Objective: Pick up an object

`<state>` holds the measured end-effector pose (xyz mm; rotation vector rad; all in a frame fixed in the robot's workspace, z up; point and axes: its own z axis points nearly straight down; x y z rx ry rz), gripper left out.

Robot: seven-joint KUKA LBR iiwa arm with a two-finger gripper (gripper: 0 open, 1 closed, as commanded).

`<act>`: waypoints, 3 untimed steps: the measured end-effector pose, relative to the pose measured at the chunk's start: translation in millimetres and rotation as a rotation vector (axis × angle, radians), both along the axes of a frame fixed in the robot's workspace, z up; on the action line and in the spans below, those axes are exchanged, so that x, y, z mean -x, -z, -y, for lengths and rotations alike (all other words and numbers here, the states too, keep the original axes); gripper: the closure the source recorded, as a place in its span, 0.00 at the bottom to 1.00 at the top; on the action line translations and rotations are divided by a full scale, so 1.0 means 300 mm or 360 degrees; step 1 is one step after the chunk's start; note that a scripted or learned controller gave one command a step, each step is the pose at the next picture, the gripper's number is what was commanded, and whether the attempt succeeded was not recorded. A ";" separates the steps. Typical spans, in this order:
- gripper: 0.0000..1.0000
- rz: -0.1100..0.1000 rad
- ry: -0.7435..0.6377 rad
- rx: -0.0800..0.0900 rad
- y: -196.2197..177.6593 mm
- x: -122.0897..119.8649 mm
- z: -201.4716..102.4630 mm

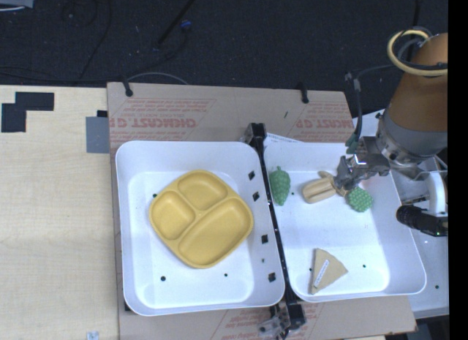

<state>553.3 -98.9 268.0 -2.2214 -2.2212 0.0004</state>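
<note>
My gripper (346,176) hangs low over the right bin (406,273), at its upper right. Its tip is right at the right end of a tan stick-shaped piece (316,189) that lies tilted on the bin floor. A green bumpy ball (360,200) rests just below and right of the tip. I cannot make out whether the tip touches either one. A green leafy piece (280,184) lies against the bin's left wall. A tan wedge (327,269) sits near the front of the same bin.
The left bin (135,273) holds a yellow divided plate (202,218) in its middle. A black divider (266,214) runs between the two bins. The arm's grey body and orange band (420,104) stand over the right bin's far right corner.
</note>
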 end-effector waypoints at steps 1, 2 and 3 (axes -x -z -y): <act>1.00 -0.0005 -0.0005 -0.0002 0.029 -0.033 -0.134; 1.00 -0.0005 -0.0008 -0.0003 0.030 -0.045 -0.310; 1.00 -0.0003 -0.0007 -0.0001 0.039 -0.093 -0.463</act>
